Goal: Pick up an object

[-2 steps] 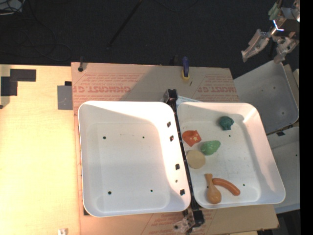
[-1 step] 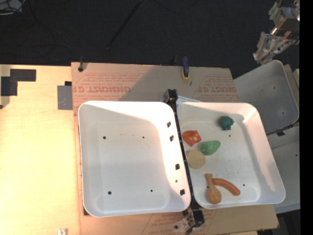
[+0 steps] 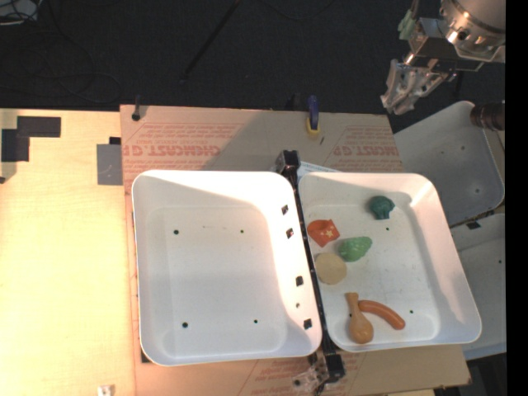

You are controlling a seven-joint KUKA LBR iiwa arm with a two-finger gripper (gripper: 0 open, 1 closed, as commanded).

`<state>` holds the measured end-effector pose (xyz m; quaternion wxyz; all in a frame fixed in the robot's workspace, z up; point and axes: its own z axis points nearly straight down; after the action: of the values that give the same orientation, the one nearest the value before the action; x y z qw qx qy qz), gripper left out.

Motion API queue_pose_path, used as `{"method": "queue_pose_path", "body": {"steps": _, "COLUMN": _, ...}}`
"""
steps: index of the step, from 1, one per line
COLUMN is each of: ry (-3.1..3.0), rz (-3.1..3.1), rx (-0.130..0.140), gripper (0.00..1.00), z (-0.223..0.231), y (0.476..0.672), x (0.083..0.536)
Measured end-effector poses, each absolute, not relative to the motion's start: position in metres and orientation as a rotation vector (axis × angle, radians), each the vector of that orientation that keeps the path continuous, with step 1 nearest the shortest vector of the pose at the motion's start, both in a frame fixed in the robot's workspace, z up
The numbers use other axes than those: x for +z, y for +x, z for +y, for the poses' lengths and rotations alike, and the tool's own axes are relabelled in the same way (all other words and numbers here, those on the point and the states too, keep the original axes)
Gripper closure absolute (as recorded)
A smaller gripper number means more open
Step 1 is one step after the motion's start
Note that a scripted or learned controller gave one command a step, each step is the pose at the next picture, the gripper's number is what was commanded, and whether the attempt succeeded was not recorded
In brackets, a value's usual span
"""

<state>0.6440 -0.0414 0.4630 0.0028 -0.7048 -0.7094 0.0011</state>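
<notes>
The right bin (image 3: pixel 445 246) holds several small items: a dark green lump (image 3: pixel 380 207), a red piece (image 3: pixel 322 232), a light green piece (image 3: pixel 355 248), a beige round piece (image 3: pixel 331 268), a tan pear-shaped piece (image 3: pixel 358 320) and an orange sausage-like piece (image 3: pixel 382 313). My gripper (image 3: pixel 404 91) hangs high above the bench, past the right bin's far edge at the upper right, well apart from all of them. Nothing shows between its fingers.
The left bin (image 3: pixel 157 221) sits beside the right one, joined along a black clamp strip (image 3: pixel 299 254). Both rest on a cardboard sheet (image 3: pixel 206 143). A blue-and-yellow clip (image 3: pixel 313 115) stands at the cardboard's far edge. A pale wooden bench (image 3: pixel 58 262) lies left.
</notes>
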Motion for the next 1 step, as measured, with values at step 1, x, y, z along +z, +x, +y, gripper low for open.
{"method": "queue_pose_path", "body": {"steps": 1, "ry": -2.216, "rz": -2.212, "rx": 0.015, "gripper": 1.0, "z": -0.0258, "y": 0.6421, "x": 0.2735}}
